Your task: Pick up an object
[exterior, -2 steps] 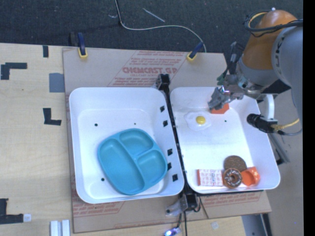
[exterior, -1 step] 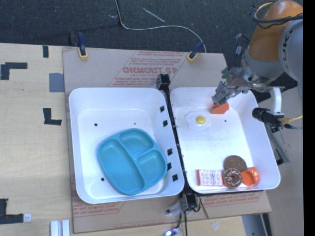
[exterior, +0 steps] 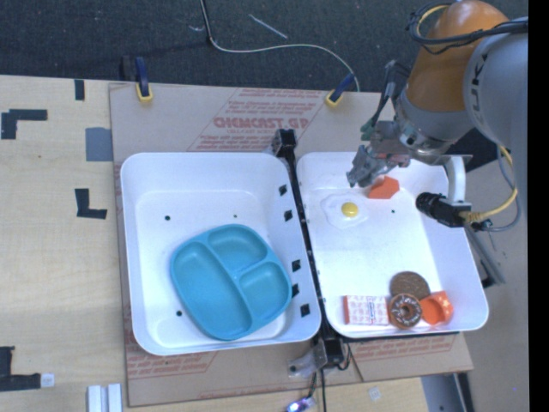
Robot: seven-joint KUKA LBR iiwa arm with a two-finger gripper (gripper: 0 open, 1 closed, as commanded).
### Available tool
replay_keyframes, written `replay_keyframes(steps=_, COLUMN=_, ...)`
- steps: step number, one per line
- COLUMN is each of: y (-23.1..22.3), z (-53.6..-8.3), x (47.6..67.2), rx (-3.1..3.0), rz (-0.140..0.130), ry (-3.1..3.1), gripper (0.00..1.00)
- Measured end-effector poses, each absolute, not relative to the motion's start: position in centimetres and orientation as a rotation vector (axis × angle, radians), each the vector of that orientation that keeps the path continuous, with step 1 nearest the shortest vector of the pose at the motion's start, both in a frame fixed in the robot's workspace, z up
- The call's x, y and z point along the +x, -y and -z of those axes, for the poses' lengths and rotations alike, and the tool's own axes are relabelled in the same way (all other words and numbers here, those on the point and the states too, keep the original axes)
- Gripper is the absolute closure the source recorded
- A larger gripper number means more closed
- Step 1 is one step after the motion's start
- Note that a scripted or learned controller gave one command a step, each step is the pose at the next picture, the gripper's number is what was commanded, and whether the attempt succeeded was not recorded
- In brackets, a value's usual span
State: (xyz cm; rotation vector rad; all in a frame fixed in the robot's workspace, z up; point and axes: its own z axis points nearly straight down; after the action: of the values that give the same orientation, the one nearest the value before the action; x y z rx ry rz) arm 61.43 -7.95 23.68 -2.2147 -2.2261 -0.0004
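Cardboard (exterior: 257,118) under the bins reads "CHEMCAST GP" in red.

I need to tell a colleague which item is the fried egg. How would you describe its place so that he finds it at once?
Look at the right white bin. In its far half, near the divider between the bins, lies the fried egg: a flat white patch with a round yellow yolk. The orange piece beside it, under the claw, has no yolk.
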Motion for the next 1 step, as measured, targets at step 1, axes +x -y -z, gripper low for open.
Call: replay_keyframes(steps=1, y=2.20, z=-24.23, x=59.67, rx=-2.212, rz=0.001, ry=2.227, gripper=1.00)
